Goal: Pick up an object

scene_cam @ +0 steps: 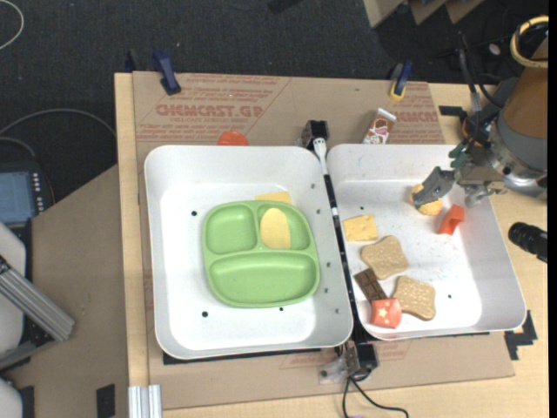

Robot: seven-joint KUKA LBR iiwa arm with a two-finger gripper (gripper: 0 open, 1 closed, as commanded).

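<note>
Yellow, rounded toy food piece (428, 200) sits gripped between the gripper (432, 192) fingers over the right bin (496, 268).

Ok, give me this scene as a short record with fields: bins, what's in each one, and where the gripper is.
left bin: green divided plate with a yellow piece in its upper right compartment
right bin: yellow block, two toast slices, brown bar, red cube, orange piece
gripper: over the right bin's upper part, near a yellowish item
grasp: cannot tell
</note>
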